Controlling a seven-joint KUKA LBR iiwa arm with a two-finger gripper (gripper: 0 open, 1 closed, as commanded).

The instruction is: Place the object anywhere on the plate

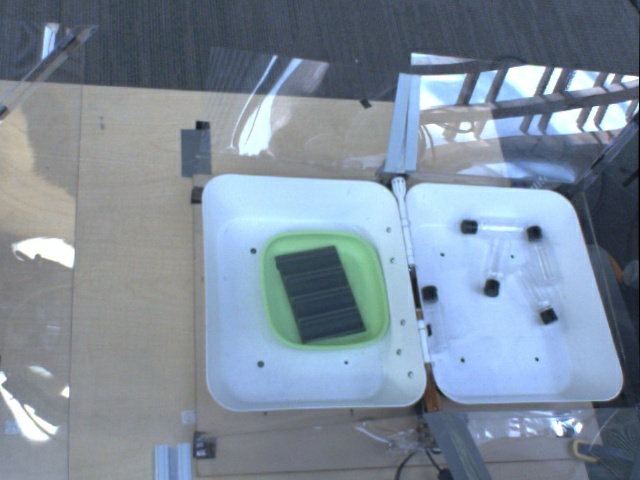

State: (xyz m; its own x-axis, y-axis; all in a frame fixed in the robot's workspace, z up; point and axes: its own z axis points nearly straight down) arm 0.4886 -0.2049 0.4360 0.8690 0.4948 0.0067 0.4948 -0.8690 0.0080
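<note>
Dark ribbed obj (319,294) flat on green plate (276,313).

Robotics lab or test cell. Evidence: pale wooden tabletop (120,268) carrying two shallow white bins (230,268) fixed side by side, clear plastic shielding (290,98) with glare at the far edge, a metal rail (403,118) behind the bins, dark ribbed floor matting (300,18), cables (410,458) at the near edge.

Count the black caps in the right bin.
5: one upper left, one upper right, one at the left wall, one mid-bin, one lower right. The clear tubes are hard to see.
</note>
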